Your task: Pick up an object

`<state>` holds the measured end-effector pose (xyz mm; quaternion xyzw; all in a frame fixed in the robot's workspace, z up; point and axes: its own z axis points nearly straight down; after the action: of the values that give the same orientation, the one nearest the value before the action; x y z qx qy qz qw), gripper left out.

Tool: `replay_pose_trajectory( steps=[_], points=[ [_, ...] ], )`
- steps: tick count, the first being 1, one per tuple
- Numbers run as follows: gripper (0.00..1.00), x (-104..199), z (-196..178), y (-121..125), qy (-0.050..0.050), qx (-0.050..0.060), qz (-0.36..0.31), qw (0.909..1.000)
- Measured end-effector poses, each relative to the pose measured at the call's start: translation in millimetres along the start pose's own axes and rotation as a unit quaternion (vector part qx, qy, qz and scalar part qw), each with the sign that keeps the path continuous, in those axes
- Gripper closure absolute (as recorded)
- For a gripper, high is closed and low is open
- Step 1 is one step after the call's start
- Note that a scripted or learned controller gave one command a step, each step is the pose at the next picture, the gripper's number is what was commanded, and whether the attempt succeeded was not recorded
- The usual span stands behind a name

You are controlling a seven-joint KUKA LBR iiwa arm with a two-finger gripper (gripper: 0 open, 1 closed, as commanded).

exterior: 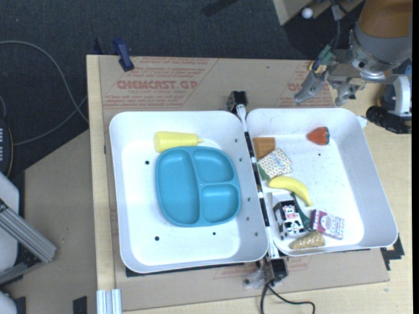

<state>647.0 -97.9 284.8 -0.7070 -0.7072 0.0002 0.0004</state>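
banana (291, 188): curved, smooth, yellow | hand (325, 87): fingers spread wide, holding nothing

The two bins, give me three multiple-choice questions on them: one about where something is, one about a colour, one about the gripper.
1. Where is the blue plate?
A. left bin
B. right bin
C. on the bench outside the bins

2. What colour is the bottle beside the plate?
A. red
B. yellow
C. green

3. What is the gripper doing?
A. gripping the banana
B. pressing on the plate
C. open, above the right bin's far edge, holding nothing

Answers: 1 A, the plate lies in the left bin. 2 B, it is yellow. 3 C, its fingers are spread with nothing between them.
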Motion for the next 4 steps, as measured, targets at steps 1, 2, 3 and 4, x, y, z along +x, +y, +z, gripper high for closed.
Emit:
replay_pose_trajectory(
  steps=[1, 2, 3, 4],
  points=[
    [0.0, -30, 138, -26, 0.0, 0.001, 0.001, 1.0],
    [0.0, -3, 185, -78, -0.001, -0.007, 0.001, 1.0],
    [0.0, 3, 200, -123, 0.0, 0.0, 0.001, 1.0],
    [0.0, -3, 201, -165, 0.0, 0.0, 0.0, 1.0]
  ],
)
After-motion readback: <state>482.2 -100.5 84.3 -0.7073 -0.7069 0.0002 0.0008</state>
